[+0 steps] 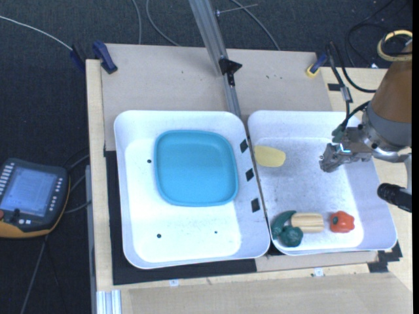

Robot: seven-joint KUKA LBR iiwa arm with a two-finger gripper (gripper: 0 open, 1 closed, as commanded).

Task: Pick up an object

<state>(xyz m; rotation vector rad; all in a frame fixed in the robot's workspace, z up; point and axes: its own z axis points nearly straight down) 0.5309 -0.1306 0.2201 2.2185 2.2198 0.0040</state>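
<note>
Left bin [131, 195] holds a plate [196, 167]. Right bin [373, 195]: chip [270, 156] at its far left; pepper [287, 228], roll [308, 222], tomato [341, 222] along its near edge.

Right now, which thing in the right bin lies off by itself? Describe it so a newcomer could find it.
Start at the right bin, where three things cluster along the near wall. Away from them, by the bin's left wall toward the far end, lies the yellow piece. It is pale yellow, flattish and alone.
</note>
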